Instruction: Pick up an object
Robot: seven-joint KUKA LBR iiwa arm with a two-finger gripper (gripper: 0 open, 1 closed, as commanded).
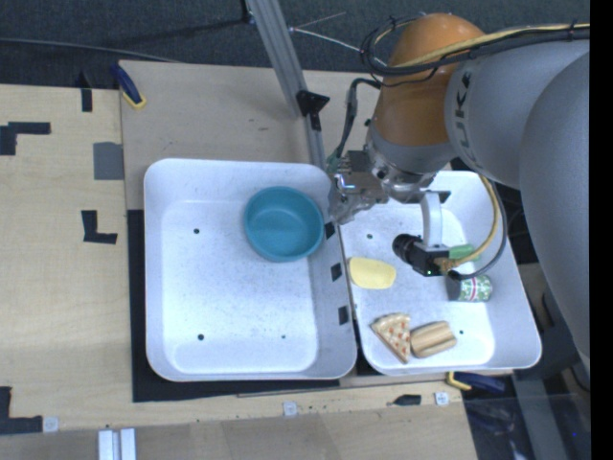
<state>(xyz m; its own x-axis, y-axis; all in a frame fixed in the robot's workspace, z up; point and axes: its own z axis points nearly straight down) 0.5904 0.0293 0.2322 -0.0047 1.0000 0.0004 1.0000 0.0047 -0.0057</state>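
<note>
Left of the gripper [347, 199], a blue bowl [283, 222] sits in the left bin [182, 257], close by the shared rim where the gripper hangs; whether its fingers are open I cannot tell, and nothing shows held; below and right lie a yellow piece [372, 274], pizza slice [392, 335], bread roll [432, 337] and small can [473, 288], spread apart, so each looks reachable.

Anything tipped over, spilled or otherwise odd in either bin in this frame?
One thing: the small green-and-white can in the right white bin lies on its side near the right wall. The blue bowl sits upright in the left white bin. Nothing looks spilled or broken.
</note>
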